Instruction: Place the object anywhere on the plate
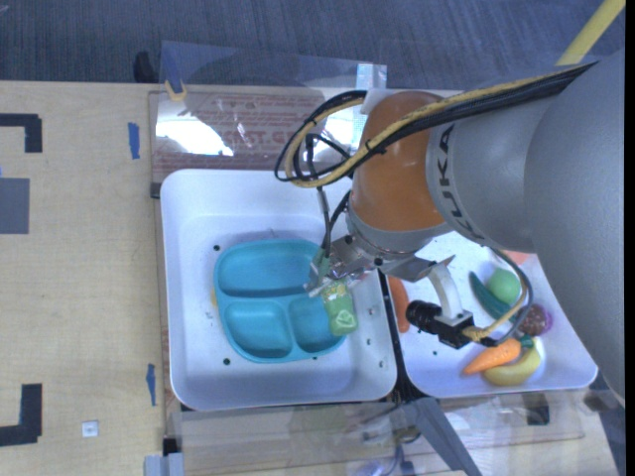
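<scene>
A blue plate (260,300) with three compartments lies in the left white bin (189,266). My gripper (330,276) hangs over the plate's right edge, below the orange band of the arm. A light green object (340,308) sits just under the gripper, over the plate's small right compartment. It looks held at its top between the fingers, though the arm hides most of the fingers.
The right bin (566,365) holds several toy foods: a carrot (493,355), a yellow banana (516,369), a green piece (502,288) and a dark red piece (535,318). A black part (437,322) on a cable hangs over that bin. The arm covers much of the right side.
</scene>
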You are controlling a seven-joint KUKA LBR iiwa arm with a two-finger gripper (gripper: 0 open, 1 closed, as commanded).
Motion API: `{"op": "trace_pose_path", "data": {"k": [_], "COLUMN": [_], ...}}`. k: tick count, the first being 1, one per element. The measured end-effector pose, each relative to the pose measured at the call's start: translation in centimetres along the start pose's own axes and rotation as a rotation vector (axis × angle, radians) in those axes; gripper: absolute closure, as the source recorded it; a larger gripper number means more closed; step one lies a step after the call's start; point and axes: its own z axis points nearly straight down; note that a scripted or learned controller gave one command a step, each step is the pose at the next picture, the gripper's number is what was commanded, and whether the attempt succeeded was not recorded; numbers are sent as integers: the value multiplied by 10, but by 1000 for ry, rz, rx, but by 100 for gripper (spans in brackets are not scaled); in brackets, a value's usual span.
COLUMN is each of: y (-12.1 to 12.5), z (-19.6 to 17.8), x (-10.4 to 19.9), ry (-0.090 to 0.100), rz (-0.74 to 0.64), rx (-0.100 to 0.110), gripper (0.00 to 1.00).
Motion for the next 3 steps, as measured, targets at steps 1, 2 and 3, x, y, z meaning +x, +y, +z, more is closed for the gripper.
{"op": "trace_pose_path", "data": {"k": [1, 2, 3], "y": [-40, -59, -15], "z": [-17, -89, -32], "x": [46, -1, -23], "ry": [-1, -7, -2], "rz": [-186, -621, -777], "rx": [-2, -8, -3], "gripper": [100, 100, 100]}}
